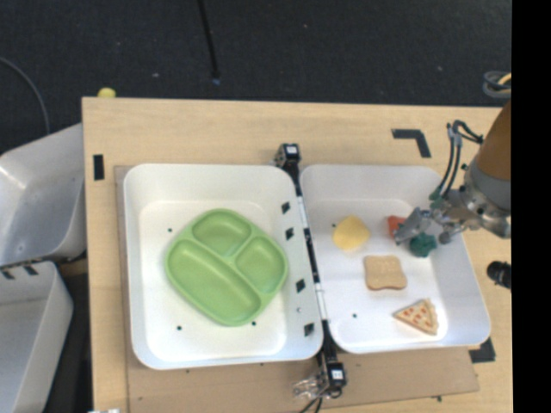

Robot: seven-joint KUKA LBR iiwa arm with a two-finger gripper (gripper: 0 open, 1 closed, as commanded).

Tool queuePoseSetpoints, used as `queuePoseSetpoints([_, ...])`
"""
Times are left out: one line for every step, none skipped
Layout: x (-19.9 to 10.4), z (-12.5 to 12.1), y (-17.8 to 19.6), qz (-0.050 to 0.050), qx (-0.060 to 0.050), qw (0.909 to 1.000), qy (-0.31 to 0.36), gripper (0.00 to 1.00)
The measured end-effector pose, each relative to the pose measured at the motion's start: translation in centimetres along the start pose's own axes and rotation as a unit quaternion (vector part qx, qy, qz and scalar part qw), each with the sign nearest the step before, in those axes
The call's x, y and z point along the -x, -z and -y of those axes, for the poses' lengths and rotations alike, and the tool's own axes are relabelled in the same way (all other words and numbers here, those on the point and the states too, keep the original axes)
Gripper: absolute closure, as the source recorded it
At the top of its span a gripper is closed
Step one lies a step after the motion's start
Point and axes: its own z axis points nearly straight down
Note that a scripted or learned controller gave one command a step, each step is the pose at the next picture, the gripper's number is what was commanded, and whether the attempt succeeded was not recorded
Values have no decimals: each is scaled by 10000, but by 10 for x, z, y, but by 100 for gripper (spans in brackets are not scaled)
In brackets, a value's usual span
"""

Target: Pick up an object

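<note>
Approach step: claw low over the right bin, no object grasped.

The claw [419, 229] sits near the right bin's [456, 312] right wall, over a green toy [423, 247] beside a red piece [395, 225]; whether it is released or clenched cannot be told. A yellow piece [350, 234], toast slice [384, 273] and pizza slice [417, 317] lie apart. Next move, as judged: clench on the green toy, then lift.

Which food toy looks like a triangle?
The pizza slice, at the near right of the right bin. The toast is squarish and the yellow piece is rounded.
</note>
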Motion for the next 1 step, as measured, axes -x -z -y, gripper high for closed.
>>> queuePoseSetpoints([0,-3,8,17,67,10000,18,0])
